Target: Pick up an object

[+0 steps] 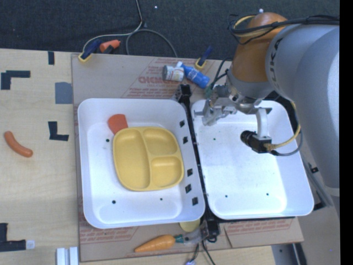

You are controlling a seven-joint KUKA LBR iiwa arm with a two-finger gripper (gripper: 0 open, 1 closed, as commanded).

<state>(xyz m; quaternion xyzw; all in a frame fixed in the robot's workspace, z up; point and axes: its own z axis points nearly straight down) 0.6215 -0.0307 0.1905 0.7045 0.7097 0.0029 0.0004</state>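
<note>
Over the right bin [287,203] hangs the tool [212,115], grip unclear; yellow tray [148,158] fills the left bin [91,148].

Grey arm [309,65], upper right of frame, w/ orange band [255,43]; black and yellow cables loop round wrist; metal gripper [220,110] hardware below.

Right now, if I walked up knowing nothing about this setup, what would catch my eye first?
Probably the big grey arm with its orange band, reaching in from the right over the right bin. Next, the yellow divided tray lying in the left bin, with a small orange block at its upper left corner. A toy carrot lies on the bench in front of the bins.
</note>
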